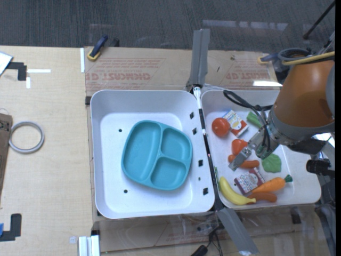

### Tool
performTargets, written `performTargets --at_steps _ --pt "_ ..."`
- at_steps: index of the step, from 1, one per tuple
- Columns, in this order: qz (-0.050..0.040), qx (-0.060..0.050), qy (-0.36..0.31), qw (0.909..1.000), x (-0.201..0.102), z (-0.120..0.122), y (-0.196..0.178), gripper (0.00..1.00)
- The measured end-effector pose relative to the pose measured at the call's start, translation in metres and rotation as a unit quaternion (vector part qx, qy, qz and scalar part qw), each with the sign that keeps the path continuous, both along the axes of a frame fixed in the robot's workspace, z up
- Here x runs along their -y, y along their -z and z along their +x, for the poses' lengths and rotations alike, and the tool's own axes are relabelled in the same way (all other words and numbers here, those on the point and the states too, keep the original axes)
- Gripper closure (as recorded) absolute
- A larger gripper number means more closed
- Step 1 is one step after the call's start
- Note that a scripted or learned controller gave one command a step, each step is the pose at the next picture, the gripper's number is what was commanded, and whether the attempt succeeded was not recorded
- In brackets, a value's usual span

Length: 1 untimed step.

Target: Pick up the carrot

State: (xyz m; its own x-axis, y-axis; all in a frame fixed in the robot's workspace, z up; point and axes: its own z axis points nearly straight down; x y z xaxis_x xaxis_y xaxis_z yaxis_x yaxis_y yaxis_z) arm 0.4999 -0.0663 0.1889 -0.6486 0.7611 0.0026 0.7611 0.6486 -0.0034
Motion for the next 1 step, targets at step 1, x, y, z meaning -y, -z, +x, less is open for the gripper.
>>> performTargets --at_steps 1 --pt "0.0002 0.002 -0.032 0.9995 0.0306 0.0311 0.0991 0.0"
